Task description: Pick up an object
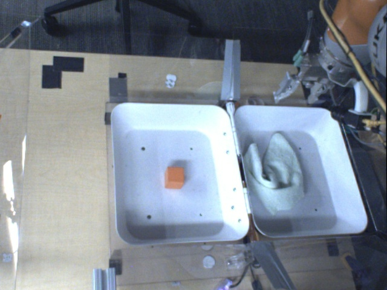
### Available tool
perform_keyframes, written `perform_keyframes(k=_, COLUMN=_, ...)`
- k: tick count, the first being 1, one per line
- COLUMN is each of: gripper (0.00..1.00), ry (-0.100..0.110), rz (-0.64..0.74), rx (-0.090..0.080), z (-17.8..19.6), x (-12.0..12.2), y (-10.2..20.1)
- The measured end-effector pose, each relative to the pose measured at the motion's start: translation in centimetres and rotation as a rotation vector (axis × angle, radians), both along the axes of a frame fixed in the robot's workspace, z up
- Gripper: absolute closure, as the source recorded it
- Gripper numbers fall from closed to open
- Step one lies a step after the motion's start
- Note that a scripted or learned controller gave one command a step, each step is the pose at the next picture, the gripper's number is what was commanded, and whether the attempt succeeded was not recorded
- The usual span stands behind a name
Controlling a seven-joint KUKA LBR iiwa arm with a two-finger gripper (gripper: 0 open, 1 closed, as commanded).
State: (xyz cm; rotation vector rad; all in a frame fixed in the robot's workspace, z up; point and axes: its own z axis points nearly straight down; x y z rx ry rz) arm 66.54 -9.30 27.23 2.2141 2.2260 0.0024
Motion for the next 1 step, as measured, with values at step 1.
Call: perform_keyframes(k=1, gripper=0.00, ry=0.001, rz=0.170, rx=0.000, z=-13.67, x=-1.70, y=0.71)
